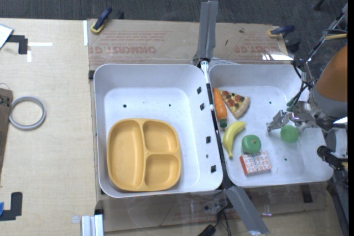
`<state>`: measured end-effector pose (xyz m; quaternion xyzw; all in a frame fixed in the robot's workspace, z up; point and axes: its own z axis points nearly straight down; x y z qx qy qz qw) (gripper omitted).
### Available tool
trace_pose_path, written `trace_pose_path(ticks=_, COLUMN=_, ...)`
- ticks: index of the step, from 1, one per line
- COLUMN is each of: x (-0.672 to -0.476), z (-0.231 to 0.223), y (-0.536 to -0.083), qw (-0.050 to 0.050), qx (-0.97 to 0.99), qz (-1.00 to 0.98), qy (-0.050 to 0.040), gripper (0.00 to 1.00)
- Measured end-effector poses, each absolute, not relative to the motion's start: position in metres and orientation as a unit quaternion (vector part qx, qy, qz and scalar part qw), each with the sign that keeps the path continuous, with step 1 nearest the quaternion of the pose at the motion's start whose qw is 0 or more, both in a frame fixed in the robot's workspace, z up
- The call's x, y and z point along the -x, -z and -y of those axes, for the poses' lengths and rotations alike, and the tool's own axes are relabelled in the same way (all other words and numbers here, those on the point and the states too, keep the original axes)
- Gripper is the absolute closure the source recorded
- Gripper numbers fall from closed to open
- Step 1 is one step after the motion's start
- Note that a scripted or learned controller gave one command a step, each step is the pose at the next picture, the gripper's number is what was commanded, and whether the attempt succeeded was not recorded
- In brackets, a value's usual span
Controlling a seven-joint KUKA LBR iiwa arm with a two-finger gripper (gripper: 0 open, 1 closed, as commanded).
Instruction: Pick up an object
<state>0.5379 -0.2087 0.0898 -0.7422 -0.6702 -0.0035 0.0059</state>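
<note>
gripper (279,120) hovering low in right bin (276,177), jaws spread, gripping nothing | green ball (289,134) sitting just beside its fingertips, slightly toward the camera | round, no long axis to be minding

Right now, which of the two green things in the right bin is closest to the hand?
The plain green ball, right beside the hand. The other green piece, with a red spot on top, lies farther left, next to the banana.
</note>
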Motion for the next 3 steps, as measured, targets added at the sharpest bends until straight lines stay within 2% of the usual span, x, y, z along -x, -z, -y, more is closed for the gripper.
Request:
trace_pose_path(ticks=1, x=-0.537, z=0.211, y=-0.095, qw=0.006, qx=0.742, qz=0.670, qy=-0.0001, gripper=1.00)
trace_pose_path(ticks=2, x=-0.531, z=0.187, y=-0.166, qw=0.002, qx=0.784, qz=0.620, qy=-0.0022, gripper=1.00)
trace_pose_path(ticks=3, x=-0.553, z=0.134, y=-0.204, qw=0.002, qx=0.780, qz=0.626, qy=-0.0026, gripper=1.00)
